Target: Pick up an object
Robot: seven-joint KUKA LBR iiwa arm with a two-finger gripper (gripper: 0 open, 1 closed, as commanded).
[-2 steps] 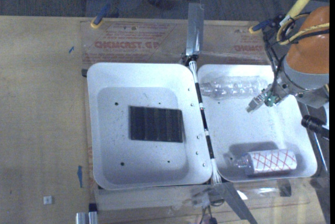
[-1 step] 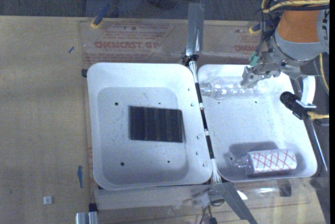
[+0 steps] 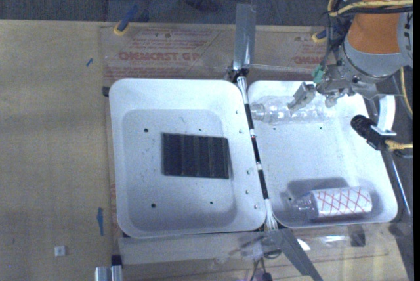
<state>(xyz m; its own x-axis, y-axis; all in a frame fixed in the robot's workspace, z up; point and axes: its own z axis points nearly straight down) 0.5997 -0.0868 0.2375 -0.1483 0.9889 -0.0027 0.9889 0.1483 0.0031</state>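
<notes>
- A clear plastic bottle lies on its side along the far edge of the right bin, its body reaching from the divider between the bins toward the middle of that edge. It is see-through and hard to outline against the white floor.
- The end effector hangs just above the bottle's right end, at the far edge of the right bin. One pale finger slants down toward the bottle; whether the fingers are apart or together I cannot tell, and nothing is seen between them.
- A second bottle with a red-and-white lattice label lies on its side near the right bin's near edge, toward its near right corner, well apart from the end effector.
- The left bin carries a dark ribbed rectangular pad in the middle of its floor.
- Both bins sit side by side on the counter, touching along the middle divider.
- The arm, with its orange band, reaches in over the far right corner of the right bin.
- Step in hand, as I judge it: the approach to a grasp, with the clear bottle as the likely target since it is nearest the fingers.
- The next move calls for the fingers to straddle the bottle across its narrow width, then descend and close. A smooth round body could roll or slip toward the bin wall, so a centred grip matters before any lift.
</notes>
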